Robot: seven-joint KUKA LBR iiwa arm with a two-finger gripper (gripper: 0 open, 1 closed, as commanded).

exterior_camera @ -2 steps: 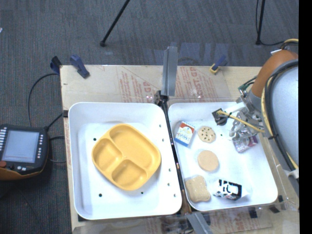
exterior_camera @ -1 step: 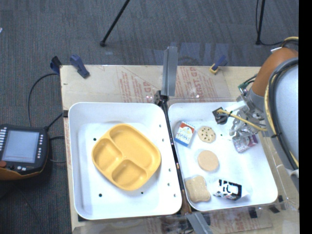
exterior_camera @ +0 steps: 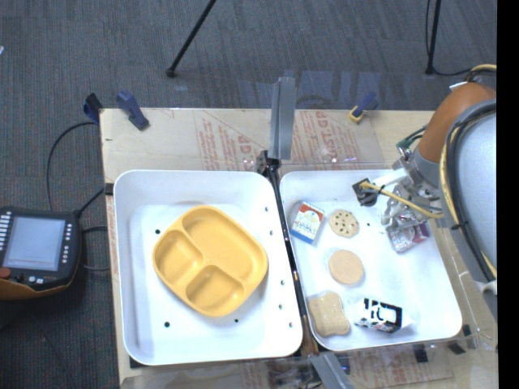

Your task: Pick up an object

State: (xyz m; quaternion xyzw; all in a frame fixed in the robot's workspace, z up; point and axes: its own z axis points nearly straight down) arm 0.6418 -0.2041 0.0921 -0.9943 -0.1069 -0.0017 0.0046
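A KUKA arm's gripper (exterior_camera: 399,217), its grip impossible to make out, hangs over the right bin (exterior_camera: 430,286) near its far edge, apparently approaching a small packet (exterior_camera: 408,237) that it must next descend upon.

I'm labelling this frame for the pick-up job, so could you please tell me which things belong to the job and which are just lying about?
Job:
gripper
small carton
chip cookie
plain round cookie
bread piece
black-and-white packet
right bin

Lying about:
yellow divided tray
left bin
handheld pendant
blue clamps
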